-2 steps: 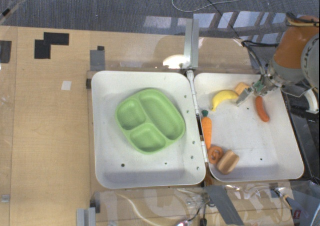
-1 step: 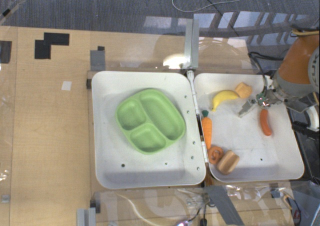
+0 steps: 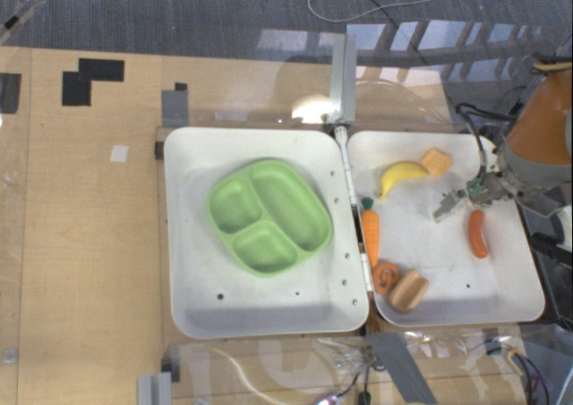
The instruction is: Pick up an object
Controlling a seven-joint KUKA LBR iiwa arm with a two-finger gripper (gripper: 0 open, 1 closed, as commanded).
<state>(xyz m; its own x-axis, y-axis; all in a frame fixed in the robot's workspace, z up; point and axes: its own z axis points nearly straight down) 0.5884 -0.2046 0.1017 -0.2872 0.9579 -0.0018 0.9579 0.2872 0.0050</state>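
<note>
The right bin (image 3: 501, 305) holds a yellow banana (image 3: 400, 176), a tan cube (image 3: 437, 162), an orange carrot (image 3: 370, 236), a red sausage (image 3: 478, 234), a brown bread roll (image 3: 407, 290) and a small orange round piece (image 3: 385, 276). My gripper (image 3: 460, 200) hangs low over this bin, right of the banana and just above the sausage's upper end. It is open, one grey finger (image 3: 445, 207) points down-left, and nothing sits between the fingers. The arm's orange band (image 3: 543, 125) is at the right edge.
The left bin (image 3: 192, 305) carries a green three-compartment plate (image 3: 269, 215). A metal divider rail (image 3: 351, 215) runs between the bins, with a grey post (image 3: 343, 76) at its far end. Black cables (image 3: 474, 116) trail near the arm.
</note>
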